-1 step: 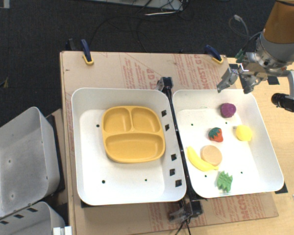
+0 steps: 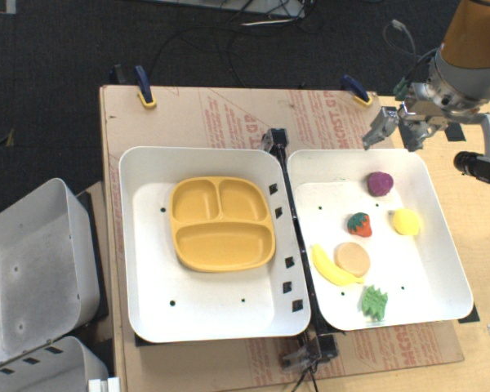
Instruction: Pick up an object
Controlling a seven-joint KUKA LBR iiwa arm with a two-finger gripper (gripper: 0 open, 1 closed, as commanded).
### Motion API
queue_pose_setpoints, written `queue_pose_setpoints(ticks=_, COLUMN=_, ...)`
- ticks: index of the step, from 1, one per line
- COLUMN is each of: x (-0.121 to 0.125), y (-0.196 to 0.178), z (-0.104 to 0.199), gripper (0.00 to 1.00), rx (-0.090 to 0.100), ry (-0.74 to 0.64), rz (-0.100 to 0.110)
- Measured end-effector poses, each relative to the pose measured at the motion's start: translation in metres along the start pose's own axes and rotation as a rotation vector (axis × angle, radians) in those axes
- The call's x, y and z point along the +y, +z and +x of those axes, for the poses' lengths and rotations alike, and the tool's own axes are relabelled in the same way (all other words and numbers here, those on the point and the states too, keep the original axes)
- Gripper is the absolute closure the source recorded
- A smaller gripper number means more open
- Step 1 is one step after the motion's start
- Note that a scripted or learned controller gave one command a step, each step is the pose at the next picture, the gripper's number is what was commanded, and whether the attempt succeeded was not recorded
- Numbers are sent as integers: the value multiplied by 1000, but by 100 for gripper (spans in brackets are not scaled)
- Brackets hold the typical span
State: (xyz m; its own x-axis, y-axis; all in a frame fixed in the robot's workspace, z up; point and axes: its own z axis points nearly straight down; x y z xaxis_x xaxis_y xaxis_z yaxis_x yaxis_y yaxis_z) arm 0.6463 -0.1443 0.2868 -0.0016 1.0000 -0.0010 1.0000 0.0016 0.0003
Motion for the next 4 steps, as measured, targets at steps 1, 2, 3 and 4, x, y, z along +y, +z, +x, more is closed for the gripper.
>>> queue_pose_setpoints(ticks=1, x=0, y=46, z=-6, gripper=0, rx=1, ry=3, rz=5)
queue_pose_setpoints(ticks=2, x=9, y=102, z=-2, gripper=0, rx=1, ry=-2, rz=5)
queue_pose_setpoints(ticks=3, x=6, y=155, z=9, gripper=0, rx=2, ry=-2, rz=5)
queue_pose_setpoints(ticks=4, x=8, y=140, z=8, gripper=100, rx=0, ry=-2, rz=-3)
